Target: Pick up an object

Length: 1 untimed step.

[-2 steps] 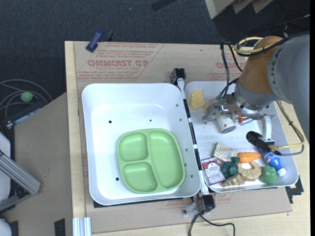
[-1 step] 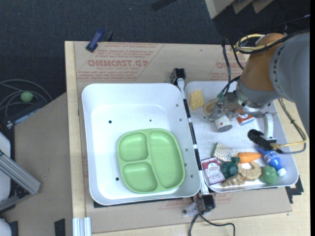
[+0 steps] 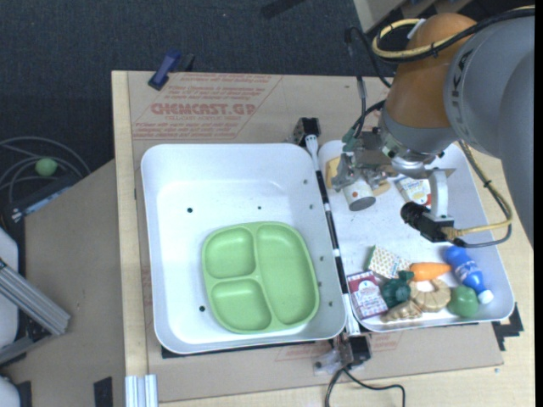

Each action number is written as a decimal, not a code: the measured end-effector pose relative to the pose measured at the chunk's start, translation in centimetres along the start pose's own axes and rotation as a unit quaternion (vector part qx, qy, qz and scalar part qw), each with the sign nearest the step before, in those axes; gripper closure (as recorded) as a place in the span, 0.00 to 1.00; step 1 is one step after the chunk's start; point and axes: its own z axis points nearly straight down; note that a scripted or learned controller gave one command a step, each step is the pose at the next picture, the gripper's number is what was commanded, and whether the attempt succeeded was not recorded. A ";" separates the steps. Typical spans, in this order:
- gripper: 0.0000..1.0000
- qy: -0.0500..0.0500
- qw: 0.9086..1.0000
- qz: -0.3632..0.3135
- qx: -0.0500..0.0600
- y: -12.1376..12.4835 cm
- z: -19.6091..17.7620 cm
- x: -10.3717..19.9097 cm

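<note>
My gripper hangs low over the upper left part of the right bin, close to the divider between the bins. A small grey cylinder sits right under it, and the hold on it is not clear. Along the bin's front lie a blue bottle, an orange carrot, a green round piece, a dark green piece, tan biscuits, a checkered cracker and a red-and-white packet.
The left bin holds a green divided plate. A white-and-red item lies behind the wrist in the right bin. A blue object rests on the cardboard at the back left.
</note>
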 end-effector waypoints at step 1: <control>1.00 0.000 1.000 0.001 0.003 -3.9 -2.4 1.4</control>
